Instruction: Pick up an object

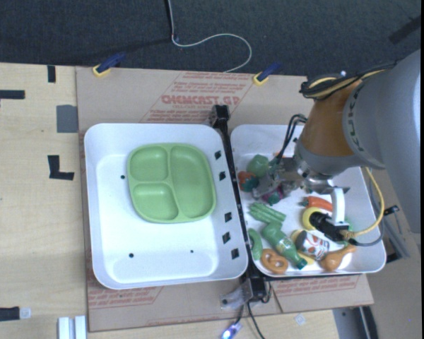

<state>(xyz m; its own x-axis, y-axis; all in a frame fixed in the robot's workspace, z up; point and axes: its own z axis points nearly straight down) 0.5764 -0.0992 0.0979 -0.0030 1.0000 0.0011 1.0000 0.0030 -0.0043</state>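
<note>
Reaching into the crowded right-hand shallow white bin (pixel 364 260), the grey arm with the orange band (pixel 328 129) places its two-finger gripper (pixel 279 182) low among small plastic toy foods. Whether the claw is wide or narrow cannot be told, since the wrist hides it. Risk: tight packing may cause a grasp to slip or catch two items. A rounded green toy piece (pixel 258 164) lies just beside the claw, on its left. A green divided plate (pixel 172 182) rests in the left-hand white bin (pixel 102 189), well apart.
</note>
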